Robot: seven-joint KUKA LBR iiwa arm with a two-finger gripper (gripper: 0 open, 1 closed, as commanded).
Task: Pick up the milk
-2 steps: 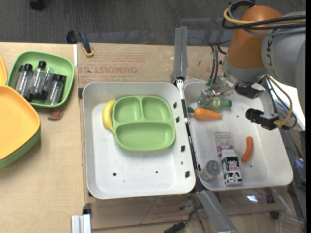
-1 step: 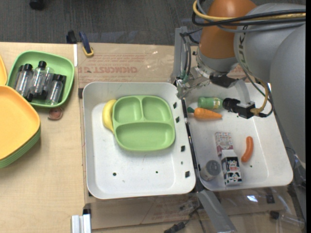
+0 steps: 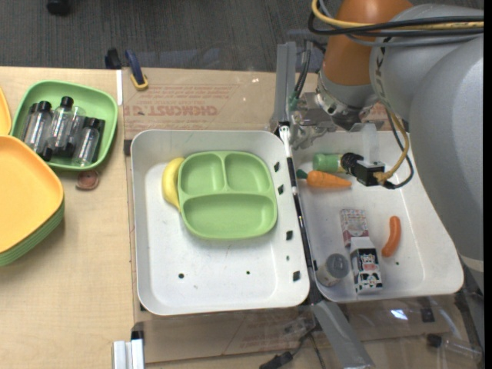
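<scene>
The milk (image 3: 367, 268) is a small white carton with black markings, lying near the front edge of the right bin (image 3: 430, 229). My gripper (image 3: 305, 131) hangs over the far left corner of that bin, well behind the milk and apart from it. The grey arm with its orange band reaches in from the upper right. An orange carrot (image 3: 329, 180) and a green item (image 3: 327, 161) lie just in front of the gripper.
A pinkish packet (image 3: 354, 222) lies just behind the milk, a grey round can (image 3: 336, 266) at its left and a red sausage (image 3: 392, 236) at its right. The left bin (image 3: 154, 267) holds a green divided plate (image 3: 227, 194) and a yellow item (image 3: 170, 181).
</scene>
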